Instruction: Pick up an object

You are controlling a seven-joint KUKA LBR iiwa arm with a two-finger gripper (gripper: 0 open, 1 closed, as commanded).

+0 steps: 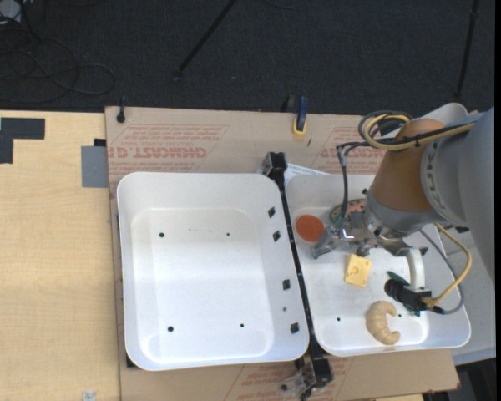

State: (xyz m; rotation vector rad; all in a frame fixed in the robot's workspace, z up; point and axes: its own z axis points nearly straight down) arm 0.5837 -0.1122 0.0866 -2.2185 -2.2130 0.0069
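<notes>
My gripper point(327, 244) is low in the right bin point(451, 334), near its left wall. An orange-red round object point(309, 225) lies just up and left of it, close to the gripper tip. Right of the tip and a little below it rests a yellow wedge like a piece of cheese point(358, 271). A tan croissant-shaped object point(383, 322) lies near the bin's front edge. I see nothing held in the gripper.
The left bin point(142, 224) is next to the right one, with a black divider bar point(289, 257) between them. The grey arm with its orange band point(405, 178) hangs over the right bin's back right part. Cardboard lies beneath both bins.
</notes>
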